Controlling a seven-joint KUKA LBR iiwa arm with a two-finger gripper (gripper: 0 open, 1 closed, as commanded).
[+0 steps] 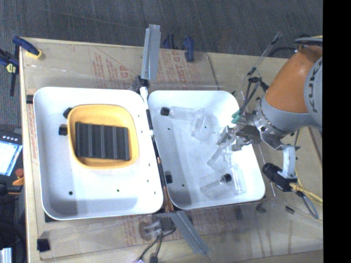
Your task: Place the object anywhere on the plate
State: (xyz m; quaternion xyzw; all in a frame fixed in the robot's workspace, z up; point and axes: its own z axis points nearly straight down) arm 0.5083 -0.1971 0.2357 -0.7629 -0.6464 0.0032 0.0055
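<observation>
A yellow plate [104, 113] lies in the left bin [49, 190], and a dark ribbed rectangular piece [103, 141] rests on its middle. Several clear plastic items lie in the right bin [181, 196]: a bottle with a black cap [178, 114] at the back left, a clear cup-like piece [200, 126] near the centre, and another black-capped bottle [225, 184] at the front right. My gripper [231, 140] hangs low over the right side of this bin, right above a clear piece [216, 159]. Whether it touches that piece is unclear.
The grey and orange arm [293, 97] comes in over the right bin's right wall. A metal divider [156, 158] runs between the two bins. Clamps and cables sit on the bench at the back and at the front right.
</observation>
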